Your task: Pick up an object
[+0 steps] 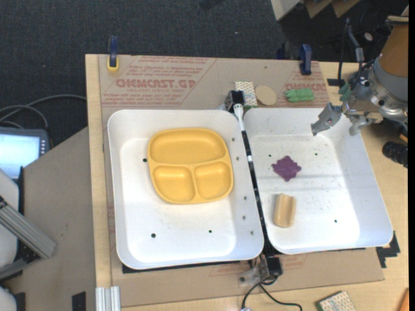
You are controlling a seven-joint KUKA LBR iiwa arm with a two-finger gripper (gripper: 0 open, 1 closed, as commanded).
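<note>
In the right bin (363, 193) lie a small purple object (286, 168) near the middle and a tan cylinder-like piece (283, 210) closer to the front. My gripper (340, 122) hovers over the bin's far right corner, its two fingers spread apart with nothing between them. It is well behind and to the right of both objects.
The left bin (130, 225) holds a yellow divided plate (190, 164). Behind the bins on the brown board lie a tan disc (265, 95) and a green item (299, 95). Blue clamps (304, 59) stand at the board's far edge.
</note>
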